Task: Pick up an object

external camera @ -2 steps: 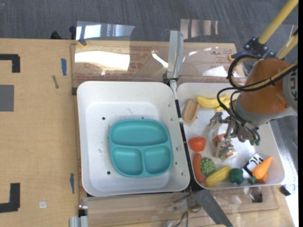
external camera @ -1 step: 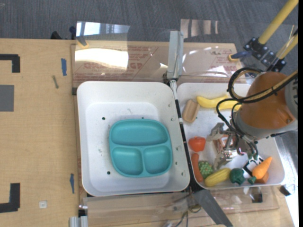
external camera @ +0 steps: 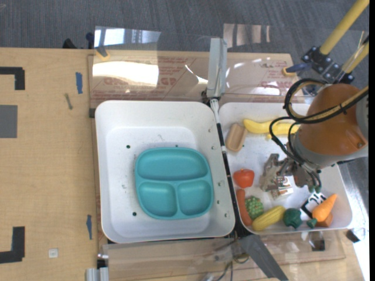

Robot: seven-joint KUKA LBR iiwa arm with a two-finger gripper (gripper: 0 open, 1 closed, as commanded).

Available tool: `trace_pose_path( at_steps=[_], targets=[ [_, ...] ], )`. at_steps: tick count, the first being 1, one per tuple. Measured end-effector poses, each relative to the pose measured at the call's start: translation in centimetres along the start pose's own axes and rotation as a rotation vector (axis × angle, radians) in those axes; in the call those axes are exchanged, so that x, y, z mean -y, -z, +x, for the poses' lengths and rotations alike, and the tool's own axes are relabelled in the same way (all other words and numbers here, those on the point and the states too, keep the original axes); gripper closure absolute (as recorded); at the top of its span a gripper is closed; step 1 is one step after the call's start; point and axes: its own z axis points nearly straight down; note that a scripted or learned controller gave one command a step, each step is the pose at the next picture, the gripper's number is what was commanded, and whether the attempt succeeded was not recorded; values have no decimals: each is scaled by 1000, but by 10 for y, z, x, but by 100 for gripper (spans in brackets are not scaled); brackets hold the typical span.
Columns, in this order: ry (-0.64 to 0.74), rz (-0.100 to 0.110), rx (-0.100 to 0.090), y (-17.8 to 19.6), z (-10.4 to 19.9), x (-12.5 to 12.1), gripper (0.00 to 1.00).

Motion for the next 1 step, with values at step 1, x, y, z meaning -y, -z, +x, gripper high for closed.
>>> trace_pose_path(
  at_steps=[1],
  targets=[
    [0, 0, -2, -1, 1, 0, 0]
  ],
)
